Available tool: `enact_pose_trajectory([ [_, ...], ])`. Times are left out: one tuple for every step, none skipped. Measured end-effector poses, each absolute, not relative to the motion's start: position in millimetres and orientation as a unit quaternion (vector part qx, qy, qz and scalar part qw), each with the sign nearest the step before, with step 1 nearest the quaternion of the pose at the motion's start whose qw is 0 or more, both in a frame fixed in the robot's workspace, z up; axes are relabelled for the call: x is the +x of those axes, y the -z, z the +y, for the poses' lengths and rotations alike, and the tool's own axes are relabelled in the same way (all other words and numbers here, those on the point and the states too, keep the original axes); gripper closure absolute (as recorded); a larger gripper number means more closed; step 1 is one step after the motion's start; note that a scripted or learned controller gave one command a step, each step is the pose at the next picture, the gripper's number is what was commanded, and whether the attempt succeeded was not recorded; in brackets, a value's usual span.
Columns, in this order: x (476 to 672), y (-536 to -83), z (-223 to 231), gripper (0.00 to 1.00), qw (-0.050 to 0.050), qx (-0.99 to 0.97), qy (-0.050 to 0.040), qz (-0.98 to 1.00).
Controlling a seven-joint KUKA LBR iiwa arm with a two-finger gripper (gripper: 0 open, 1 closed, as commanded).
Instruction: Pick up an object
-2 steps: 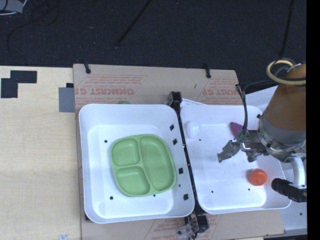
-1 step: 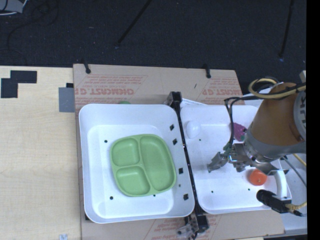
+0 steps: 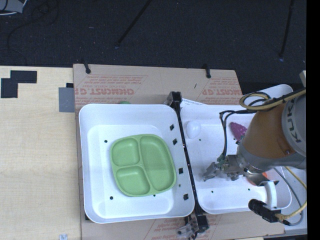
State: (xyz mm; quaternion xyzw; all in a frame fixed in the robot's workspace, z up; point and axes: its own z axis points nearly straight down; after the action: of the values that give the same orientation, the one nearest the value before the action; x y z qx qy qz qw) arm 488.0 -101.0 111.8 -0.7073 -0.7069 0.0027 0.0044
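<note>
A green divided plate (image 3: 143, 164) lies flat in the left bin (image 3: 95, 134). My gripper (image 3: 212, 172) hangs low over the floor of the right bin (image 3: 220, 204), left of its middle, under the orange-banded wrist. A purple object (image 3: 238, 129) lies in the right bin behind the gripper, partly hidden by the arm. A small white round object (image 3: 193, 129) rests near the right bin's back left corner. A bit of orange (image 3: 265, 174) peeks out beneath the wrist at the right.
The two bins meet along a black-clipped divider (image 3: 182, 154). Cardboard (image 3: 150, 86) lies beneath and behind the bins. The arm's body covers most of the right bin's right half.
</note>
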Motion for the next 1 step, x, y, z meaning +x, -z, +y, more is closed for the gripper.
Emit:
enact_pose_trajectory([
  [489.2,-124.9,-102.4,1.00,0.003,-0.709,-0.0015,-0.705],
])
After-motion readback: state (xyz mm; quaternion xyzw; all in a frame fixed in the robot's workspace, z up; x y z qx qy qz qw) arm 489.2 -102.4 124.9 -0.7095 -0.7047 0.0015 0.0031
